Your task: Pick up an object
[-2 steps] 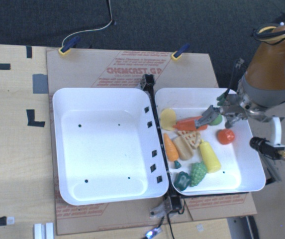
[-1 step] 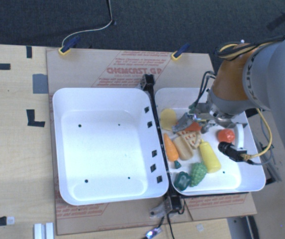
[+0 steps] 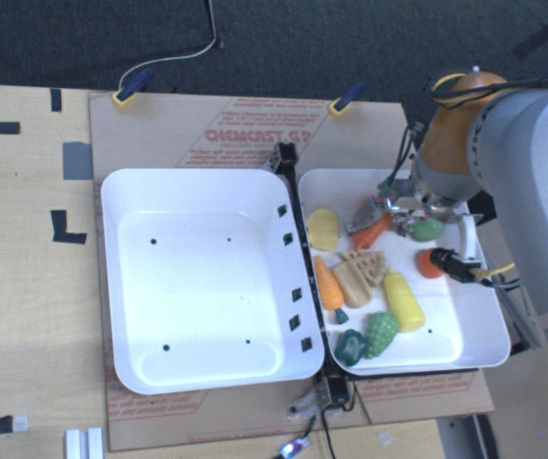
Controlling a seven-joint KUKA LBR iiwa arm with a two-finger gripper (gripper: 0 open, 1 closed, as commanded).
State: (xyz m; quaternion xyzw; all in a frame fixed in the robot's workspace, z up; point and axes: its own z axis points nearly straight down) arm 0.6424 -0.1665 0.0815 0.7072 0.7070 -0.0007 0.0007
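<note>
Toy food is piled in the right bin (image 3: pixel 484 347); the gripper (image 3: pixel 381 220) is lowered there, grip state can't be told.

- The left bin (image 3: pixel 197 275) offered a wide bare floor, open from above.
- In the right bin (image 3: pixel 474 342), toys crowded the centre and left: yellow piece (image 3: pixel 323 229), carrot (image 3: pixel 329 284), beige piece (image 3: pixel 361 275), corn (image 3: pixel 403 300), green pieces (image 3: pixel 368 338).
- The arm (image 3: pixel 465 142) blocked the upper right of the frame.
- Free floor lay along this bin's lower right corner.
</note>
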